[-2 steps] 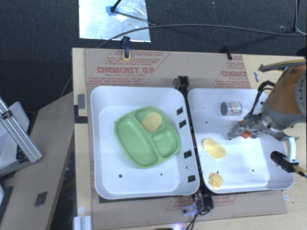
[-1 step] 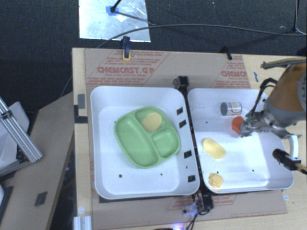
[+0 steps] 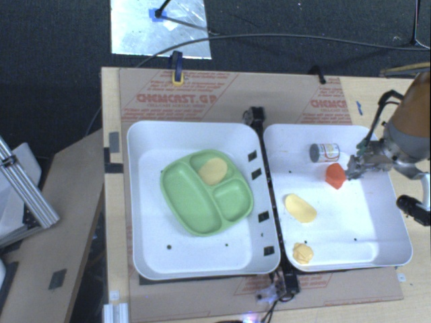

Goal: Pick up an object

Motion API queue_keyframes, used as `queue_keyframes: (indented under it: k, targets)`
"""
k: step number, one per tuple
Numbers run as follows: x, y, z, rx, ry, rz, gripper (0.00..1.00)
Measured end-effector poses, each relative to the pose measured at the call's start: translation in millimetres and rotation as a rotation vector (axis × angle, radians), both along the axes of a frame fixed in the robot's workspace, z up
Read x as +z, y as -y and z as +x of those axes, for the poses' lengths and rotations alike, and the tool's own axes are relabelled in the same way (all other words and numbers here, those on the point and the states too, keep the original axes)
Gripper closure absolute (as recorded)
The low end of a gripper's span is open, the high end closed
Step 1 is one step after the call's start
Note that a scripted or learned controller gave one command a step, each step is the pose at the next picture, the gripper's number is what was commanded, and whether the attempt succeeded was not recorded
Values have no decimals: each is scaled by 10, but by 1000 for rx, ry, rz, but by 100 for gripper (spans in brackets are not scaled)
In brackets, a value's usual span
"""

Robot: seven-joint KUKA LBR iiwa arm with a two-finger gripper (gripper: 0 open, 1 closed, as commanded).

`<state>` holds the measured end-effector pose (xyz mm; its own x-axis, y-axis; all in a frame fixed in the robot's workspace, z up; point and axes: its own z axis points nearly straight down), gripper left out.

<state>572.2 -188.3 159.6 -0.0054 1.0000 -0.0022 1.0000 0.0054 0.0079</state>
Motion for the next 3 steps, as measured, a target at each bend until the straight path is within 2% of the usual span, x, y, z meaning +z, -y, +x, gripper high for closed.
queue_keyframes:
  k: [2,3]
  targets:
    - [1156,118,7,1,0,-1,100]
    - [1055,-510,50,5,-6,4,100]
